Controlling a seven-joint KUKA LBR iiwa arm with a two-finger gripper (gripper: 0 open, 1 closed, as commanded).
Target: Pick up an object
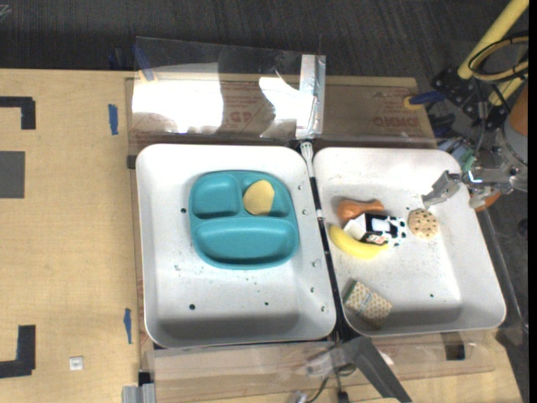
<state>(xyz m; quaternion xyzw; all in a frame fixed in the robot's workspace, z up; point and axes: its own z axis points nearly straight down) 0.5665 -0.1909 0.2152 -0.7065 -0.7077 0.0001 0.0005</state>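
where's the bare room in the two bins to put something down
Left bin: bare floor rings the teal divided plate, widest along the near edge. The plate's large near compartment is bare; the yellow piece fills its far right one. Right bin: far left corner and near right floor are bare. The middle is crowded: banana, cookie, small toys.

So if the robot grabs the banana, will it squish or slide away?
The banana looks smooth and curved, so it might slip or swivel between fingers. It seems plastic, so probably stiff and light, not squishy. It touches the black-and-white toy, which may get nudged too.
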